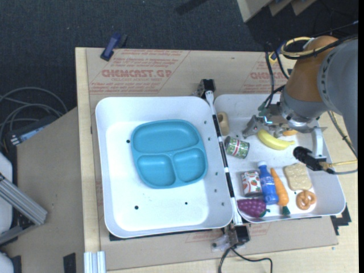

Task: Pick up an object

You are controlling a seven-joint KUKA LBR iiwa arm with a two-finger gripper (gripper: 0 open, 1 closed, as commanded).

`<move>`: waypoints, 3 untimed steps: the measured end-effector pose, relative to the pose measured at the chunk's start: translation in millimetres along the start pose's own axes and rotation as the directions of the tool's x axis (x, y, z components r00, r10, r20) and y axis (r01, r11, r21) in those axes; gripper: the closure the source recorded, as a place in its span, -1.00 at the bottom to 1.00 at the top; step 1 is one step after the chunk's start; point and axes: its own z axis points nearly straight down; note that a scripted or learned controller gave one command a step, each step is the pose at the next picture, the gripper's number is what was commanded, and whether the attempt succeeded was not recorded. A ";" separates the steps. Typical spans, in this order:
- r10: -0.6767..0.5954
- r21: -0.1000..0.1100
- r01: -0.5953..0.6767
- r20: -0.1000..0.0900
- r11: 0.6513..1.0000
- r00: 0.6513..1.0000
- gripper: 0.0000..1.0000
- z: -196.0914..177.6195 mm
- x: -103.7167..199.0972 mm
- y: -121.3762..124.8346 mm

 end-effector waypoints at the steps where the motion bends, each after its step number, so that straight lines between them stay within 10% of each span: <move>1: -0.002 -0.002 0.002 0.000 1.000 1.000 1.00 -10.3 1.2 0.9; 2: -0.002 -0.002 0.002 0.000 1.000 1.000 -1.00 -9.9 1.3 0.7; 3: 0.000 0.000 0.000 0.000 1.000 1.000 -1.00 7.1 -28.6 -44.8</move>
